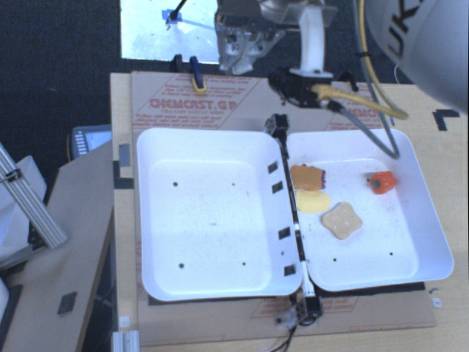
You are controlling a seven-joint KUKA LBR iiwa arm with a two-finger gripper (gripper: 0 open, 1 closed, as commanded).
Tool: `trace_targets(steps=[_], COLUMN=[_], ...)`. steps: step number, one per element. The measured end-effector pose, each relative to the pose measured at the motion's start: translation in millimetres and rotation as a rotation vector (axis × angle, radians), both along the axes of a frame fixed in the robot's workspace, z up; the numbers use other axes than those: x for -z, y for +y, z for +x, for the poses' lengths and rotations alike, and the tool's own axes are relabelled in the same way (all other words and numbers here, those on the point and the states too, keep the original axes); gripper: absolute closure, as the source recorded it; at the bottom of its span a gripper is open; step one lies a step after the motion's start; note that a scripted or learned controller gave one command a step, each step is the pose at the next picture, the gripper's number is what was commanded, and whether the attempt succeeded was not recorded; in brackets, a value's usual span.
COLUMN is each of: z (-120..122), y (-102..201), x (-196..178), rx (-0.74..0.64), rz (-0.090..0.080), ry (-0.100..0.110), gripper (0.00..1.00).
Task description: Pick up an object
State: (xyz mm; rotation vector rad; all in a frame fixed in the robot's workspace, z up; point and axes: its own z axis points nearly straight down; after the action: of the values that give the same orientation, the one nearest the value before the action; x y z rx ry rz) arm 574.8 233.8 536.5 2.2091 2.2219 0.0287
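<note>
The right bin (388,244) holds several small items. An orange-brown piece with a purple edge (307,177) lies near its left wall. A flat yellow piece (313,202) sits just below it, and a beige toast-shaped piece (341,221) lies beside that. A small red-orange object (381,182) rests apart, toward the right wall. My gripper (238,59) hangs high beyond the far edge of the bins, above the brown board, well away from every item and with nothing seen in it.
The left bin (212,218) adjoins the right one along a clipped seam (287,211). A yellow cable (359,101) and a grey hose trail over the right bin's far rim. A blue-and-yellow clamp (196,75) stands on the board's far edge.
</note>
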Motion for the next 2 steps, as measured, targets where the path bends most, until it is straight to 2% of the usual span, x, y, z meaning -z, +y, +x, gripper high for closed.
trace_targets(steps=[1, 2], z=[-63, -45], y=[-112, -29], x=[-1, 11], rx=[0.014, -0.005], rz=[-0.007, -0.005], ry=[0.014, 0.017], gripper=[1.00, 1.00])
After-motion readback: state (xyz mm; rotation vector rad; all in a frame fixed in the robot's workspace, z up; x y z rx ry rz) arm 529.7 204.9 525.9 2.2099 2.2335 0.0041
